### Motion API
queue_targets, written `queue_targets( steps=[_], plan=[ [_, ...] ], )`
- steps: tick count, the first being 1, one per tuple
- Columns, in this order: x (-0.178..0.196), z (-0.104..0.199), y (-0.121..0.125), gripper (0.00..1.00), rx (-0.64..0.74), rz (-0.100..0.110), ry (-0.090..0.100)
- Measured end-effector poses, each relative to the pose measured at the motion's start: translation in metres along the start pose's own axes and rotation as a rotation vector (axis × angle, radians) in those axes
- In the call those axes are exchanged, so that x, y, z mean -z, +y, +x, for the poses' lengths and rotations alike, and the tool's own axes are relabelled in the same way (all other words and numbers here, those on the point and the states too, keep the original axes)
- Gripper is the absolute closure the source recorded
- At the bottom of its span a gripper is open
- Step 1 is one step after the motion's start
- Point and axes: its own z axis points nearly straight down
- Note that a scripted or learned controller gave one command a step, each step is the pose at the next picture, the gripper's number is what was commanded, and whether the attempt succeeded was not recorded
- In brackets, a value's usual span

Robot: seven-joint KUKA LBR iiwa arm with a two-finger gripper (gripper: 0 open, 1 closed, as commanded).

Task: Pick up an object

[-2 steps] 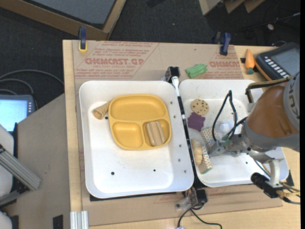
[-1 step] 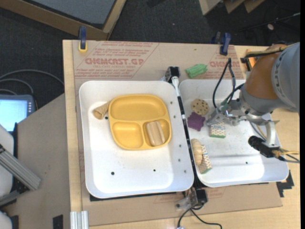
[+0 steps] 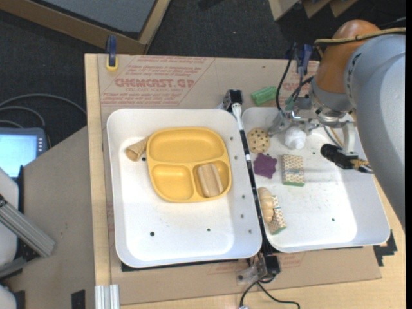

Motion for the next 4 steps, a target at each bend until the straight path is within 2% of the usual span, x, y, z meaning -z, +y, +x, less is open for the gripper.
queue_targets(
  steps=[1,2,3,4],
  plan=[
    [-0.001,-0.062,-0.004,0.00,-0.007,0.005,-0.001],
    [-0.001,-0.042,-0.061,0.00,-0.006,0.015,0.005],
    [-0.001,-0.034,-0.105,0.00,-0.006,0.016,0.005],
    [-0.001,-0.037,-0.048,0.00,-0.002,0.003,0.000]
  ],
)
